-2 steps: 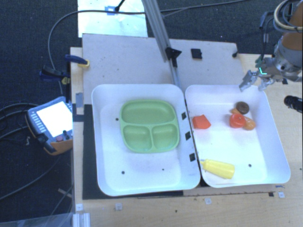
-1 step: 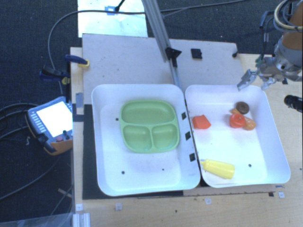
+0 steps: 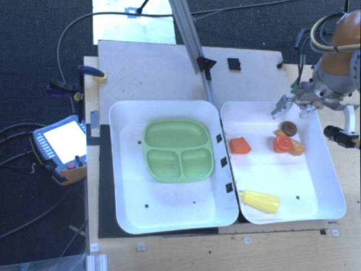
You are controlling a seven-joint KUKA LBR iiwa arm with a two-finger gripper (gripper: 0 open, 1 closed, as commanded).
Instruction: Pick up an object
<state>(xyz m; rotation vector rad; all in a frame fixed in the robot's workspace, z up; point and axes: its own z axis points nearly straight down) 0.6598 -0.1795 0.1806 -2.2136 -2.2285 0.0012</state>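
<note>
The right bin holds an orange wedge-shaped piece near its left wall. A brown round piece lies at the back, touching a red-orange toy with a paler orange bit at its right. A yellow bottle-like object lies near the front. My gripper hangs over the bin's back right part, just above and behind the brown piece. Its two fingers are spread apart with nothing between them.
A green three-compartment plate sits in the left bin. A metal pole slants up from the bench behind the bins. A small black block lies on the board at the back.
</note>
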